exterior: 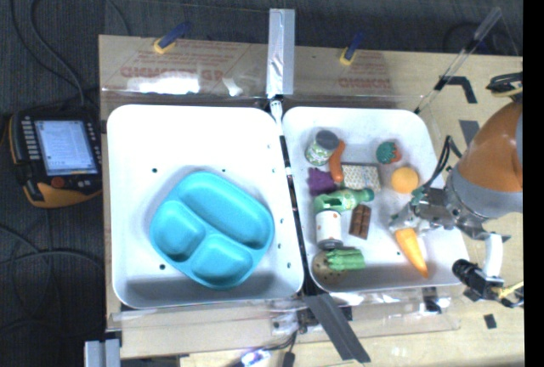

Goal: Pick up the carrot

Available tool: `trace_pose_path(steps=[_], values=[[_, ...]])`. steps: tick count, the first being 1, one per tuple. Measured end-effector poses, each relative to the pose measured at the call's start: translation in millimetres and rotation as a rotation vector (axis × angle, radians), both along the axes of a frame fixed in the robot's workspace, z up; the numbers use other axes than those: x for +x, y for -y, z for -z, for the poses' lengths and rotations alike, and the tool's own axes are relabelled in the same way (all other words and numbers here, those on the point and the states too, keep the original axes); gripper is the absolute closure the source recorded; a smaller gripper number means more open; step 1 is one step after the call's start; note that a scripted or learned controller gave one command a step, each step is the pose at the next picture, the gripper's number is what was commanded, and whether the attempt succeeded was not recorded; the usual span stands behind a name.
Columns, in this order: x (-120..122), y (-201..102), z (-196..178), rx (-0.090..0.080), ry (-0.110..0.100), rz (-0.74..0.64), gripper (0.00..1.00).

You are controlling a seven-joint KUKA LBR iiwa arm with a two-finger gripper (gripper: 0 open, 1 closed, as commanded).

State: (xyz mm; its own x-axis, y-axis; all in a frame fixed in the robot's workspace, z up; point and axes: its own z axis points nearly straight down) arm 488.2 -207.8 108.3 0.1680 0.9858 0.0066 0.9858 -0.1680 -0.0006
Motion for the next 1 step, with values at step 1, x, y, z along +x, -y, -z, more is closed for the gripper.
trace_pose_path(steps=[1], values=[[-3.9,-61.2,-107.4,-0.008,-0.002,-0.026,1.0]])
